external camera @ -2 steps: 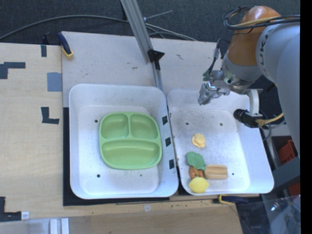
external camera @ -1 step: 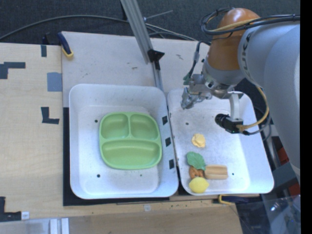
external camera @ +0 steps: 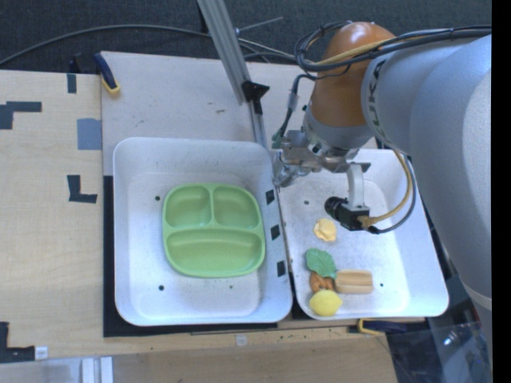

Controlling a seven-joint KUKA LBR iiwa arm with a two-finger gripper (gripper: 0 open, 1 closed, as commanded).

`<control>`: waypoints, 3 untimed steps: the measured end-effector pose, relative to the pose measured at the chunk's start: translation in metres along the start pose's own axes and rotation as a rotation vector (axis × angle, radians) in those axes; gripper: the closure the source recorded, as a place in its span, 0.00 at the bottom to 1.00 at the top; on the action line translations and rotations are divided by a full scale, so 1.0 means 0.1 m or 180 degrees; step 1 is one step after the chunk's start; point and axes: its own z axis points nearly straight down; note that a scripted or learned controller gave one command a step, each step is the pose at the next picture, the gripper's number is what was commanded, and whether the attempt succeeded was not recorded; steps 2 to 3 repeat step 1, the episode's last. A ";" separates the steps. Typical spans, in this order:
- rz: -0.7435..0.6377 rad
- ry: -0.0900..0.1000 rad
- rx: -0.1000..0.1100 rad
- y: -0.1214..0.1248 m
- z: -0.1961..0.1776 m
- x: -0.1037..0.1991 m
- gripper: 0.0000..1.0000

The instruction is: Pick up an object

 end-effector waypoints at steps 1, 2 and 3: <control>-0.0003 0.0001 -0.0010 -0.10 -0.19 0.47 1.00; -0.0003 0.0001 -0.0010 -0.10 -0.19 0.47 1.00; -0.0003 0.0001 -0.0010 -0.10 -0.19 0.47 1.00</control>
